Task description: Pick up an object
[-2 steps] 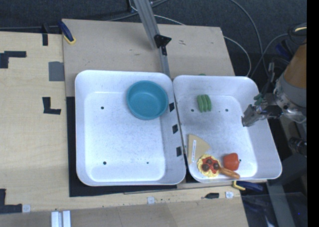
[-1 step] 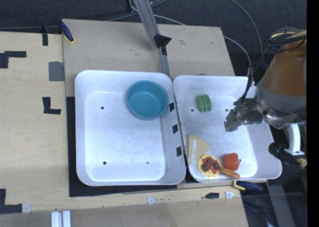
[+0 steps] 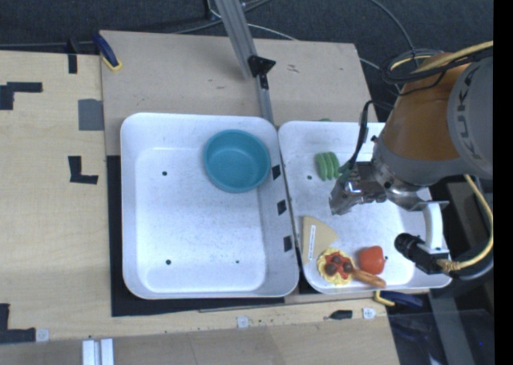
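Hovering over the right bin (image 3: 304, 140), the gripper (image 3: 346, 197) is sitting just below and to the right of a green ridged toy (image 3: 326, 164), which is lying at about 10 o'clock from the tool. How the tool is set cannot be told from this slanted view, and nothing is showing in its grasp.

The right bin is holding 4 small things. Besides the green toy, a tan wedge (image 3: 316, 235) is lying at about 7 o'clock from the gripper, a yellow toy with red spots (image 3: 337, 266) is sitting at 6 o'clock near the bin's front edge, and a red tomato-like piece (image 3: 370, 258) is resting at 5 o'clock. The left bin (image 3: 152, 195) is carrying 1 blue bowl (image 3: 236, 160), well apart from the arm at 9 o'clock.

The step in hand is looking like the approach: the arm is choosing a target and has not yet taken one. The green toy is the nearest candidate. The next move is probably calling for a short shift toward 10 o'clock, centring over the toy, then a straight descent and a close across its narrow width.
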You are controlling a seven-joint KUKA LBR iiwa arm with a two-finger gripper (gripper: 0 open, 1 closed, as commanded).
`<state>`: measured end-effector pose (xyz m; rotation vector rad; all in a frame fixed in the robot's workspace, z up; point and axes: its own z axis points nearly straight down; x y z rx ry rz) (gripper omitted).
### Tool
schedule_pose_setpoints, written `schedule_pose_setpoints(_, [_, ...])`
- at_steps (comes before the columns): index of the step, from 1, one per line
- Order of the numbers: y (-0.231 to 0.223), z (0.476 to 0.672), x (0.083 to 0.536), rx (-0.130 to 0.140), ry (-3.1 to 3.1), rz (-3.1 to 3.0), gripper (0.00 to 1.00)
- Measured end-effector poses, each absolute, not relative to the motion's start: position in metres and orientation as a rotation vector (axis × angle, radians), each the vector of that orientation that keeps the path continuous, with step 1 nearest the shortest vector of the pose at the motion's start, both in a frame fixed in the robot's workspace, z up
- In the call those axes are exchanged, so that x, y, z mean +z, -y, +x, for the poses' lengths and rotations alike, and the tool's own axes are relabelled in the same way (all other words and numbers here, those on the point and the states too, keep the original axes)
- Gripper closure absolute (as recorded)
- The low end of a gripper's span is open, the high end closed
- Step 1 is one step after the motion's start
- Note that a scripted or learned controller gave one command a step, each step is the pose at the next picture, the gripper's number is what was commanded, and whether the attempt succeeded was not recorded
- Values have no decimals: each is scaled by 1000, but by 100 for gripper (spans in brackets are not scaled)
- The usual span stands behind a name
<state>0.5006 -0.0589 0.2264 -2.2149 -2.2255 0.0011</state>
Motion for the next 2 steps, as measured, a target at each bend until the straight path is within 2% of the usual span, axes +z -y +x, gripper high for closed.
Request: schedule_pose_setpoints(2, [-59, 507, 216, 1, 2226, -2214, 100])
